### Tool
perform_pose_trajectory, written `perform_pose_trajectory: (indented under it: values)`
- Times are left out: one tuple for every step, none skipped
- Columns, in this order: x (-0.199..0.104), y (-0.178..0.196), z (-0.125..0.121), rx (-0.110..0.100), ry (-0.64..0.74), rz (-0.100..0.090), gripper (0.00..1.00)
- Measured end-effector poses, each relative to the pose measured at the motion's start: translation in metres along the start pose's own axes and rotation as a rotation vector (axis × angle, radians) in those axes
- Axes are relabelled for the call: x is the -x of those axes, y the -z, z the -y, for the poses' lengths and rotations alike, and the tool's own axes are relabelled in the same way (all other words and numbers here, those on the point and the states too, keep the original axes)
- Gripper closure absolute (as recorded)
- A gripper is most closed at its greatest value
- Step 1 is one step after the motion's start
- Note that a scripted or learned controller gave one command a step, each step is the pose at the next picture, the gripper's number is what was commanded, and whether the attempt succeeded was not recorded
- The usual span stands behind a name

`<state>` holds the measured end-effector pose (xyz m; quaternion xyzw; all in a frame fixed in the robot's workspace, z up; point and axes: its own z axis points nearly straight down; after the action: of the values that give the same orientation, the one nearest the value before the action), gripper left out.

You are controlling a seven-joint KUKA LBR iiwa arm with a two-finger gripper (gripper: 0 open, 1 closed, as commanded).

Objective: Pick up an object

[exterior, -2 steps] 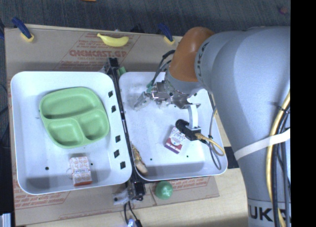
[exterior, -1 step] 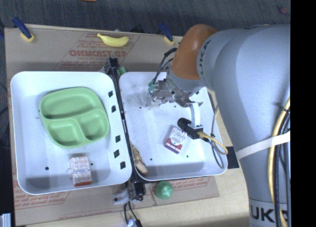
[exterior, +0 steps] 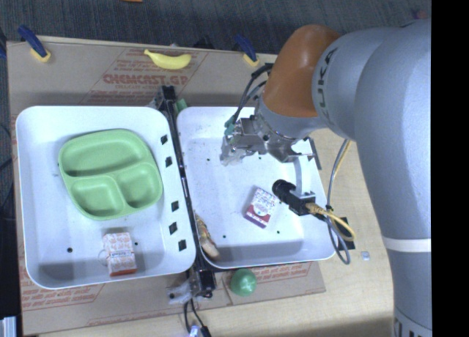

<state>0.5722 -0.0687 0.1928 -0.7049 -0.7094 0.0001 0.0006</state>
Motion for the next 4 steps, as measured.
perform_pose_trajectory:
  values:
    - [0.0, -0.001, 0.001, -0.002, 0.0, 0.0, 0.0]
    - [0.009, 0.053, -0.047, 0.001, -0.001, 0.001, 0.0]
    - [0.05, -0.071, -0.069, -0.006, -0.002, 0.001, 0.0]
    - [0.1, -0.01, -0.084, 0.002, -0.003, 0.002, 0.0]
